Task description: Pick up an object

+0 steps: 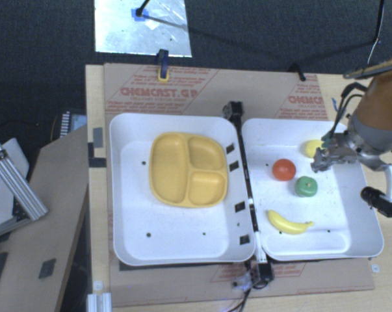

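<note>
Nothing has been lifted yet, as far as the view shows: every object lies on a bin floor, so the whole pick is left to do.

At the far left, aluminium framing (10,181) stands off the bench beside a lower tan surface. The left bin (127,239) holds a yellow divided plate (187,169), near its middle and a little toward the back edge. Behind the bins, brown cardboard (189,86) printed with red lettering covers the bench (95,83), a yellow clamp (163,67) grips its back edge, and a shiny foil sheet (143,18) lies on the dark carpet beyond.

The right bin (365,239) carries the candidates. A banana (288,223) lies near its front edge, toward the divider. A red round fruit (284,169) sits near the middle, with a green round object (306,186) just beside it on the right. A small yellow object (313,147) sits toward the back edge, partly hidden by the arm.

The gripper (326,156) hangs low at the right bin's back-right part, close to the yellow object, which looks like the likely target. Whether the claw is open or closed cannot be told, and nothing is seen in its hold. Cables trail off the orange-banded wrist at the right edge.
</note>
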Robot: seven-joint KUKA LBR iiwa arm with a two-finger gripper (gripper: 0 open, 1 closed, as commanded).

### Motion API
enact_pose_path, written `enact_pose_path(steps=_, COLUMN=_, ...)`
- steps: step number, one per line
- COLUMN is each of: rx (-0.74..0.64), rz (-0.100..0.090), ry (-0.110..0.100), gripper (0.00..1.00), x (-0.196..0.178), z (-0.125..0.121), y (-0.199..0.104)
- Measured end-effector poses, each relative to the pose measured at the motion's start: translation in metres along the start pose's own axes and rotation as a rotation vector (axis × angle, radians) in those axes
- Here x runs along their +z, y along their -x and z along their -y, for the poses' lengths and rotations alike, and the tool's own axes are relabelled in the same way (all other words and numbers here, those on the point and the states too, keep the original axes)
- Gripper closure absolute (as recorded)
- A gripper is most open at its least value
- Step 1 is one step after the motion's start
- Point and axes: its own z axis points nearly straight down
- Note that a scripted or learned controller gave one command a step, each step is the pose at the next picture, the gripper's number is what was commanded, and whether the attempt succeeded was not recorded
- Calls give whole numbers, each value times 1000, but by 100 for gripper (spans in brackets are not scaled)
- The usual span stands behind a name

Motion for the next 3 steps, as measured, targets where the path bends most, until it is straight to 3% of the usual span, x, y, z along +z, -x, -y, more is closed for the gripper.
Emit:
enact_pose_path(steps=1, rx=0, rz=1, ry=1, gripper=100, x=-59, z=-8, y=7)
enact_pose_path(steps=2, rx=-1, rz=0, ry=-1, gripper=100, x=-94, z=-9, y=7)
enact_pose_path(steps=3, rx=-6, rz=-3, ry=-4, gripper=100, x=-79, z=-17, y=-53)
